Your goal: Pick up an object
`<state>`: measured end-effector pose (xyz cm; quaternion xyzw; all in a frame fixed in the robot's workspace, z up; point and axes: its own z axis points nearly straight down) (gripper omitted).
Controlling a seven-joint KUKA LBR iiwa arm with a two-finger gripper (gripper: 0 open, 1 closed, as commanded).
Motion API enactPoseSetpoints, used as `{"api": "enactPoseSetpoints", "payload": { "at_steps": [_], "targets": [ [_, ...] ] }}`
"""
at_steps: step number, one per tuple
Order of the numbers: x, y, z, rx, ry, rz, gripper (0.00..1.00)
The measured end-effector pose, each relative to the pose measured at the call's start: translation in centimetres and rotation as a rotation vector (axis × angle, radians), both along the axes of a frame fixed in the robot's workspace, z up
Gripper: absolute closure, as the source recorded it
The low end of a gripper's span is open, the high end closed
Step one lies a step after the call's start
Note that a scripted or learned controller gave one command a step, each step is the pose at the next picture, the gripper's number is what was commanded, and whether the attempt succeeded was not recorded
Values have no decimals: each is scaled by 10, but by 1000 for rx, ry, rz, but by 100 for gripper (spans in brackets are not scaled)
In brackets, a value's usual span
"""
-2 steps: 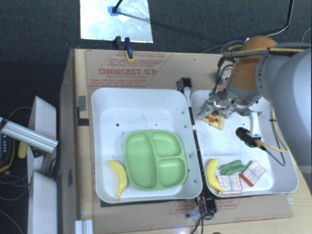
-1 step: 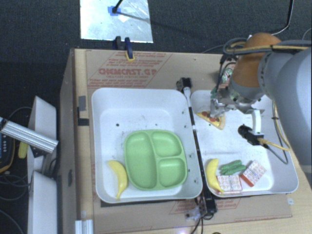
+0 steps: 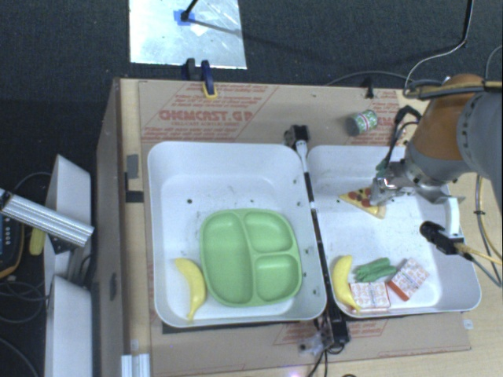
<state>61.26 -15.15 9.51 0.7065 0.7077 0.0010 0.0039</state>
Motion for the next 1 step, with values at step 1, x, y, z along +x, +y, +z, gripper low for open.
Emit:
{"api": "enactPoseSetpoints", "payload": {
  "at_steps": [1],
  "targets": [
    [-32, -41, 95, 1, 2, -1, 100]
  ]
}}
